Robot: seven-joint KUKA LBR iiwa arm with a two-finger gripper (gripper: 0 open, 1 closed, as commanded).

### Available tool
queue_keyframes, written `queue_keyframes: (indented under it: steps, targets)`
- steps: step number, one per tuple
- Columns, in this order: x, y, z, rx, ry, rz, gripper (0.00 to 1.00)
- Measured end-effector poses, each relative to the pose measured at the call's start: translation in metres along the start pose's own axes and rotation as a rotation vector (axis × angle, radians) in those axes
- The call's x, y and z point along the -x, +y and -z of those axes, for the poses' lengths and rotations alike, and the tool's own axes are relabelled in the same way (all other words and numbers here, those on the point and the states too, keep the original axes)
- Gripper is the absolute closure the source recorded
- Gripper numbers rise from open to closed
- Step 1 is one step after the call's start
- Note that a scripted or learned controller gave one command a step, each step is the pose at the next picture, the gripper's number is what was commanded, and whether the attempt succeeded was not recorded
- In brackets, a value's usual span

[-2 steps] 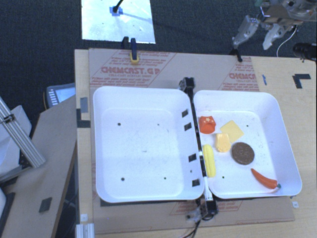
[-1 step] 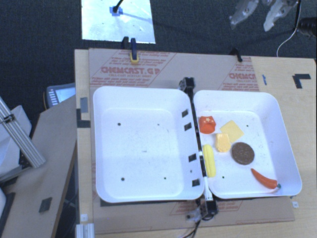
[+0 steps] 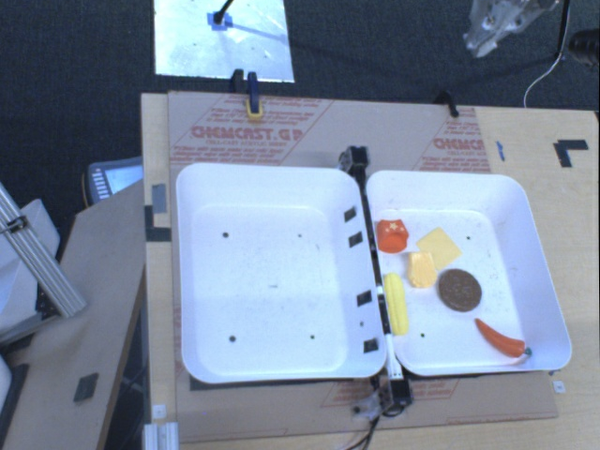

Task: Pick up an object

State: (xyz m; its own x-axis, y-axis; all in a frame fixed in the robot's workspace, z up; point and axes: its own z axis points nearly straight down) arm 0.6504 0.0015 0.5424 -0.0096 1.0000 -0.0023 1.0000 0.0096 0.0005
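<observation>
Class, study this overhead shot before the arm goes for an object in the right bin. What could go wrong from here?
1. The yellow wedge, the pale yellow block and the brown disc lie crowded together, so fingers may nudge neighbours.
2. The corn cob lies beside the bin's left wall, leaving little finger room.
3. The gripper hangs far from the right bin, so the approach could drift.

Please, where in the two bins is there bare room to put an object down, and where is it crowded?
The left bin has a bare floor from wall to wall. In the right bin, the back strip and the right side are free. It is crowded near the divider: tomato, cheese, butter, corn, cookie. The chili lies at the front right.
</observation>
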Motion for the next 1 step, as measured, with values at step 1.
queue_keyframes:
  steps: [1]
  targets:
    - [-0.0006, 0.0016, 0.0089, 0.0, -0.001, 0.005, 1.0]
